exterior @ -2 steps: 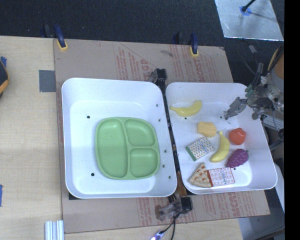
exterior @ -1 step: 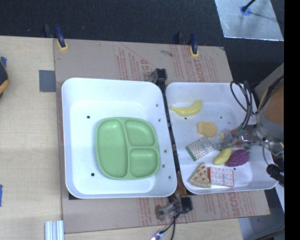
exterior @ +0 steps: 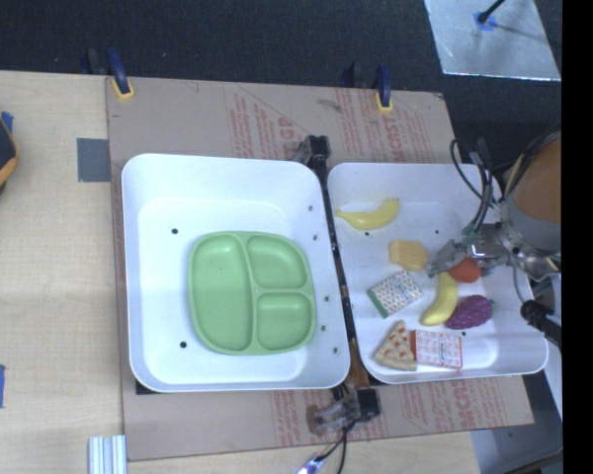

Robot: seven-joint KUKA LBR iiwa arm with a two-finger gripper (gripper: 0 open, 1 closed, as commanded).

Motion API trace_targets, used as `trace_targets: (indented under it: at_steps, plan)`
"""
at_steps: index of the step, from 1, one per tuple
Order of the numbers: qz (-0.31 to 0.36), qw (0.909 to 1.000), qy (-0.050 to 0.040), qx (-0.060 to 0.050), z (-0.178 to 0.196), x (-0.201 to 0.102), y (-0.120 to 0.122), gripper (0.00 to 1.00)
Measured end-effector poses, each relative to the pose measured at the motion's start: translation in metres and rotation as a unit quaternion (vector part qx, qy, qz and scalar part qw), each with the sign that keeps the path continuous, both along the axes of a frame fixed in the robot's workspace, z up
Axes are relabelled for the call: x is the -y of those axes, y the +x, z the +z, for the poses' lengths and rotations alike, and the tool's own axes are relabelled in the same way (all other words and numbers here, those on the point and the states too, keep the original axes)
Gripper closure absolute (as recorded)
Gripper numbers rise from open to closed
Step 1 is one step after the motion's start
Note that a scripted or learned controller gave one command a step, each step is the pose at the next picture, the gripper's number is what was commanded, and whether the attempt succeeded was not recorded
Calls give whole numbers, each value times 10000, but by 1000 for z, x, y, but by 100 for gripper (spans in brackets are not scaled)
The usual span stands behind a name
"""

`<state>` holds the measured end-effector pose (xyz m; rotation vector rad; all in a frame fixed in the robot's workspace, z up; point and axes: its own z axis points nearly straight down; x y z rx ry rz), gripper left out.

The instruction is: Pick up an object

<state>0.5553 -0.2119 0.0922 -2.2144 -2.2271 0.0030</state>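
— Where's your gripper [exterior: 462,258] sitting right now?

— Low over the right bin [exterior: 430,176], near its right side. The fingers point toward the bin's middle, and there's a small red thing, a tomato [exterior: 465,270] I'd say, right at the tips.

— Are you holding it?

— I can't tell. The metal at the tip hides whether the fingers are spread or closed, and I can't see the tomato sitting between them. It's touching or just under the tips; I won't claim more than that.

— So which way does it lie from you?

— Barely off the tips, a shade toward the near edge of the bin. That's the relation that matters: it's the closest piece by far. The yellow banana [exterior: 441,300] is just beyond it on the near side, long axis running roughly toward the near edge, and the purple piece [exterior: 469,312] lies beside that.

— And the rest?

— The cheese wedge [exterior: 408,255] is to the left of my tips, the other banana [exterior: 369,214] farther up. The green plate [exterior: 250,291] in the left bin [exterior: 158,181] is well apart.

— Your call?

— The tomato, I'd judge; it needs almost no travel.
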Motion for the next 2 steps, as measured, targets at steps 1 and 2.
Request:
trace_targets:
  at_steps: [1,2]
  plan:
    - [14,10000,-5,-6,10,1,0,100]
    - [-3,10000,8,0,8,-56,95,100]
